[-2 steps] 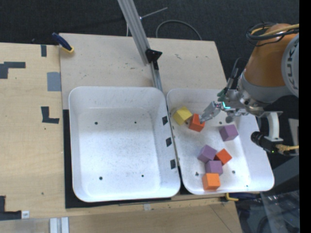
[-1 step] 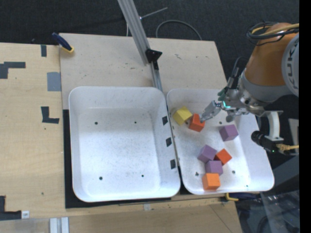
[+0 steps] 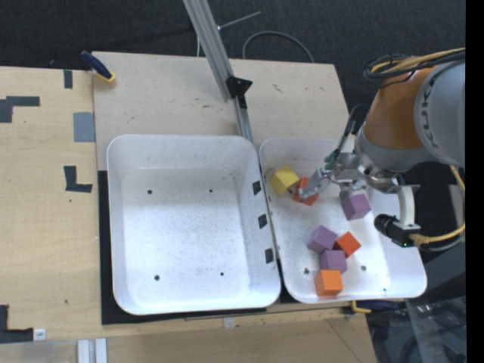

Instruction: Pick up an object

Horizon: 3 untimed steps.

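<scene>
— What do we see at the fingers?

— The gripper (image 3: 311, 188) is low in the right bin (image 3: 393, 282), near its far left corner; a red block (image 3: 306, 196) sits right at the fingertips, but we cannot tell whether they clench it or stand released.

— And around it?

— A yellow block (image 3: 286, 180) lies just beside, against the left wall; a purple block (image 3: 355, 205) lies under the wrist; toward the near edge we see two purple blocks (image 3: 324, 239) and two orange blocks (image 3: 329, 282) clustered; the left bin (image 3: 121, 157) sits alongside.
</scene>
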{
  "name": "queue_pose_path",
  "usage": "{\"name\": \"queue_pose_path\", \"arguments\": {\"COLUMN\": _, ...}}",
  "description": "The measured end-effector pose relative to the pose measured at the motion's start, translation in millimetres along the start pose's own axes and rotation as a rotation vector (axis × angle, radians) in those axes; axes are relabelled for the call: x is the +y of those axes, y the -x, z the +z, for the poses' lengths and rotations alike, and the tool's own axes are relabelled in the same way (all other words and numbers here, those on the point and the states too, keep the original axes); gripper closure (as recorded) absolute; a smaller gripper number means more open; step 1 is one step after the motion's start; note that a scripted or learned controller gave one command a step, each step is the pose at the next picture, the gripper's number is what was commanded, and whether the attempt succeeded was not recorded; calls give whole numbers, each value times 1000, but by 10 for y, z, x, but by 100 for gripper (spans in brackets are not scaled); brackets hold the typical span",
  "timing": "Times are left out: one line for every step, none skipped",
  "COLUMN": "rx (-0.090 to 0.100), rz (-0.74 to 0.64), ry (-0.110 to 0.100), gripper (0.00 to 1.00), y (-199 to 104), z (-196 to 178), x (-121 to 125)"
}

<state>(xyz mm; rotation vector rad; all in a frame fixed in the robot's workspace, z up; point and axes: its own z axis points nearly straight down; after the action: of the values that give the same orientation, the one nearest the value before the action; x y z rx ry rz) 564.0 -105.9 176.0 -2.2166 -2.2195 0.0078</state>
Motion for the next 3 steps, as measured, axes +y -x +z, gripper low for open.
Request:
{"name": "queue_pose_path", "arguments": {"rx": 1, "rz": 0, "ry": -1, "gripper": 0, "y": -82, "z": 599, "x": -68}}
{"name": "queue_pose_path", "arguments": {"rx": 0, "rz": 0, "ry": 2, "gripper": 0, "y": -89, "z": 861, "x": -78}}
{"name": "queue_pose_path", "arguments": {"rx": 1, "rz": -1, "ry": 3, "gripper": 100, "y": -97, "z": 750, "x": -75}}
